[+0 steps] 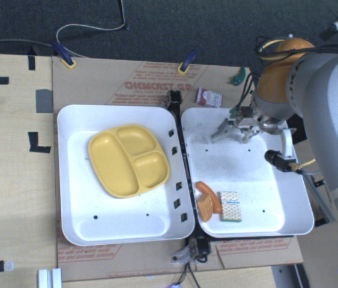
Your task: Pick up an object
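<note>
Gripper (233, 131) hung over the right bin's (289, 212) far side; couldn't tell its grip state. Orange object (205, 200) and small box (230, 206) lay near edge, yellow tray (129, 159) left.

Right bin (289, 212) has loads of bare floor through its middle and lower right. Only clutter is low on its left side: an orange piece (206, 199) and a small packet (230, 206) side by side. The yellow divided plate (128, 159) fills the left bin's (72, 179) middle.
</note>
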Robot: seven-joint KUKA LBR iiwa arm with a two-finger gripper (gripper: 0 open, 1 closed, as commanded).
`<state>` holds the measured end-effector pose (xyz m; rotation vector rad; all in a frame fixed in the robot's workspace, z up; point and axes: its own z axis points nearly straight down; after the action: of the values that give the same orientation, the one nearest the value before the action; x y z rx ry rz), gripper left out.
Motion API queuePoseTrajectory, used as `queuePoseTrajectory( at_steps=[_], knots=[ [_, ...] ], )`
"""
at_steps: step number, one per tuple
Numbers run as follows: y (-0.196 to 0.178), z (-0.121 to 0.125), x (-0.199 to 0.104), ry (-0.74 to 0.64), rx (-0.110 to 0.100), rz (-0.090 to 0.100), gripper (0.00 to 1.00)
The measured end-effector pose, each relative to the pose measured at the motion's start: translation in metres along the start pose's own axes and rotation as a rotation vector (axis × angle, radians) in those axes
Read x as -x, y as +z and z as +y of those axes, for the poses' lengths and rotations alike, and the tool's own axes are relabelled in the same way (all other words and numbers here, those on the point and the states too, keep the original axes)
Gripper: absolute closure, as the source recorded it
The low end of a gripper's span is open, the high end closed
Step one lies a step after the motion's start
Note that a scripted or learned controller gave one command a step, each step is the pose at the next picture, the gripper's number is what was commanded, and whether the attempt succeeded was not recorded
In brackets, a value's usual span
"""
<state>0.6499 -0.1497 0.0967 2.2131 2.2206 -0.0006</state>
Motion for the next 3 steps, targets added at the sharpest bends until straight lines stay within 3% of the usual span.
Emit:
queuePoseTrajectory(
  at_steps=[1, 2, 3],
  knots=[
    [0.0105, -0.0211, -0.0422, 0.002, -0.003, 0.004, 0.00],
    [0.0007, -0.0207, -0.0418, 0.001, -0.001, 0.003, 1.00],
    [0.0009, -0.0208, -0.0418, 0.002, -0.001, 0.003, 0.00]
  ],
)
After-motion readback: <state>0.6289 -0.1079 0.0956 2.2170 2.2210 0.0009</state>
